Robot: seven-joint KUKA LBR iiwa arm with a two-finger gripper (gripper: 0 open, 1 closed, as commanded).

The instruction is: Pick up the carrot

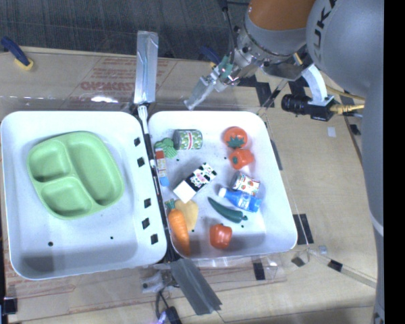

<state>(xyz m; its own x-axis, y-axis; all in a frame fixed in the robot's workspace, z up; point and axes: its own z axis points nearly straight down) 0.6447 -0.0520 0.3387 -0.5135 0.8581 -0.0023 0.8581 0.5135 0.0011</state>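
Carrot (179, 229): far from jaws (204, 93), diagonally across right bin (273, 181), tucked in the near-left corner against the divider wall. Lies lengthwise along that wall, orange body, green stub at the end nearer jaws. Pale yellow piece (189, 212) touching its side, white block (184, 191) just beyond that, red pepper (221, 235) close by on the side away from the wall.

Jaws hang above bin's far rim, outside the clutter, tilted toward the left bin (13, 181) w/ green tray (74, 174). State: can't tell — too small and blurred at the tips to read open or closed. Nothing seen between them.

Handling, judged by looks: prob. a plastic toy, so light, stiff, hollow-ish, smooth and a bit slippery. Tapered shape, so likely to squirt out if pinched near the thin tip. Not fragile.

Where to grip: across the thick mid-body, fingers closing across the short axis. Snag: one finger would need to drop btw carrot and wall, little or no gap showing there. Alt: come in w/ fingers along the wall line and pinch at the thick end, or nudge it clear of the corner first. Yellow piece likely to get caught in the grip too.
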